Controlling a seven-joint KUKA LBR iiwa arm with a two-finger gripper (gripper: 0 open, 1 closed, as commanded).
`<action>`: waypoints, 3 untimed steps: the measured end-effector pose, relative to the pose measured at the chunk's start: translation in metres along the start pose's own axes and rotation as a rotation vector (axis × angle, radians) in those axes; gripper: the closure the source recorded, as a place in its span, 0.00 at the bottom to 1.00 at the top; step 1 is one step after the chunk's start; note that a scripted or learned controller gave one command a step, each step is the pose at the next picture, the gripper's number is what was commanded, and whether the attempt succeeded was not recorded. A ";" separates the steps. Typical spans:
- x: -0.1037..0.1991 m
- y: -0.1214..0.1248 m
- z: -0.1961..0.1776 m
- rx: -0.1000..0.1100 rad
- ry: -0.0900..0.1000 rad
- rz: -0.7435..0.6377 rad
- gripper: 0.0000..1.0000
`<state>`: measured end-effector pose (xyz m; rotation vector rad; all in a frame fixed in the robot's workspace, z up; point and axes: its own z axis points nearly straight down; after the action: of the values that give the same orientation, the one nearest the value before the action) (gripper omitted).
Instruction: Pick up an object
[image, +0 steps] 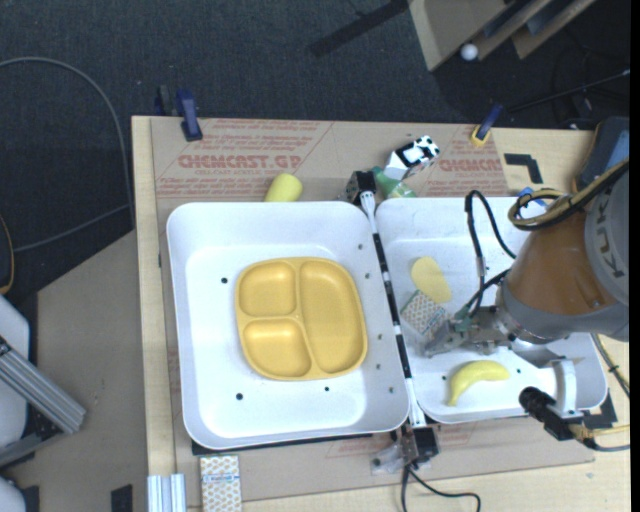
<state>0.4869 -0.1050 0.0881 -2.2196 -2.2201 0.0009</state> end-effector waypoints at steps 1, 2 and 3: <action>-0.026 0.048 0.003 -0.003 -0.002 0.000 0.00; -0.001 0.108 -0.022 -0.003 -0.001 -0.001 0.00; -0.019 0.095 -0.001 -0.010 0.002 -0.002 0.00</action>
<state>0.5821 -0.1239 0.0893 -2.2213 -2.2257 -0.0124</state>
